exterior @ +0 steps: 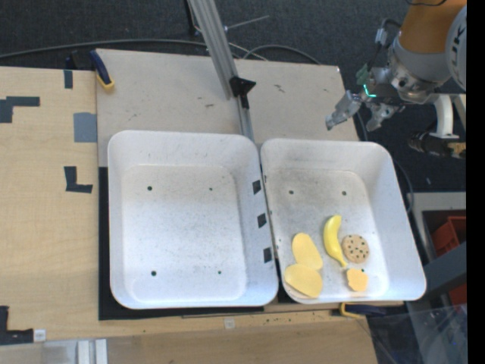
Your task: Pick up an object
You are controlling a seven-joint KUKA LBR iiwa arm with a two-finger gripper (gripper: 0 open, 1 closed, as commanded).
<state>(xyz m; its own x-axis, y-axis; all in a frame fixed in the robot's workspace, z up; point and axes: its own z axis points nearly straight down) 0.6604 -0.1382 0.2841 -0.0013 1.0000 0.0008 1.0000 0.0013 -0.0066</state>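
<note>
Two white bins sit side by side on the table (pixel 45 226), their inner rims touching along the middle. On the table's left part, dark tape marks (pixel 74 180) lie on the wood, and a blue-and-yellow clamp (pixel 101 70) rests at the far edge of the grey board (pixel 167 97) behind the bins. A metal rail (pixel 216 44) slants down from the top of the view to the point where the two bins meet.

Left bin (pixel 121 203): its floor is speckled with dark scuffs and carries four small dark holes.

Right bin (pixel 379 173): all objects are gathered in the near part. From left to right: a yellow chip (pixel 306 250), with a second chip (pixel 304 280) touching it on the near side against the bin's front wall; a banana (pixel 332 238), upright in the view and slightly curved; a cookie (pixel 355 247) just beside the banana; and an orange piece (pixel 357 280) near the cookie, toward the front wall.

Gripper (pixel 356 108): it hangs beyond the far right corner of the right bin, well apart from the objects. The fingers hold nothing; how far open they stand cannot be told from this view. The orange band of the arm (pixel 428 29) shows at the top right.
</note>
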